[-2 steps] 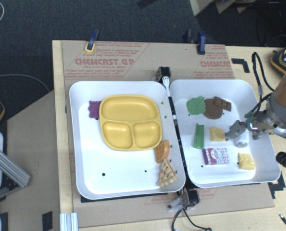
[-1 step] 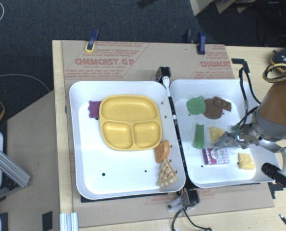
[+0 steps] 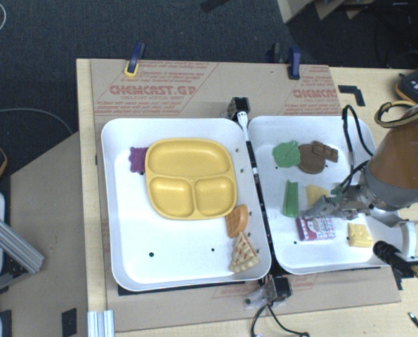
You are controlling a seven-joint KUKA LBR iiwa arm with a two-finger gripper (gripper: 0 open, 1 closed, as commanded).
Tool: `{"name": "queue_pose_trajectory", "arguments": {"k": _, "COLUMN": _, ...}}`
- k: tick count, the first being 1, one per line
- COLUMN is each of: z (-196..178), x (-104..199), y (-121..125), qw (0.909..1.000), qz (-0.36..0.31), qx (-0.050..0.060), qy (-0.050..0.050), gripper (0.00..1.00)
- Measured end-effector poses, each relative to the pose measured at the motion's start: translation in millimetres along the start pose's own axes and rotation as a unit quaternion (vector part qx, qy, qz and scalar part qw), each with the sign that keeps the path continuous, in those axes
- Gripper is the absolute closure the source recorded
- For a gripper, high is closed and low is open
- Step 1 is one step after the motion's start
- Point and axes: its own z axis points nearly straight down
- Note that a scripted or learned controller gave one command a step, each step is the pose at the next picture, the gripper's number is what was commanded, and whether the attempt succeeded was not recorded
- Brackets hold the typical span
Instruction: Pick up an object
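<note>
My gripper (image 3: pixel 326 206) hangs low in the right bin (image 3: pixel 319 263), at the end of the grey arm with its orange band (image 3: pixel 403 161). It sits just above a red and white packet (image 3: pixel 316 228) and partly covers a yellow piece (image 3: pixel 314 192). Left of it stands a green stick (image 3: pixel 291 199). A yellow cheese block (image 3: pixel 360 235) lies to its right, near the bin's front. Farther back are a green leafy piece (image 3: pixel 286 154) and a brown piece (image 3: pixel 315 156). Nothing shows as held.
The left bin (image 3: pixel 128 216) holds a yellow divided plate (image 3: pixel 191 177), a purple piece (image 3: pixel 137 159) at the plate's left, an orange piece (image 3: pixel 237 220) and a waffle cone (image 3: pixel 244 252). Black cables (image 3: pixel 350 128) loop over the right bin's back corner.
</note>
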Motion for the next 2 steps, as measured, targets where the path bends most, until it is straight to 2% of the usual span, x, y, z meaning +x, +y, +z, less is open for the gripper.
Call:
{"name": "queue_pose_trajectory", "arguments": {"k": 1, "z": -13, "x": 0, "y": 2, "qw": 1.0, "qz": 0.0, "qx": -0.004, "qy": -0.001, "gripper": 1.0}}
{"name": "queue_pose_trajectory", "arguments": {"k": 2, "z": -75, "x": 1, "y": 9, "qw": 1.0, "qz": -0.001, "qx": -0.002, "qy": -0.004, "gripper": 1.0}}
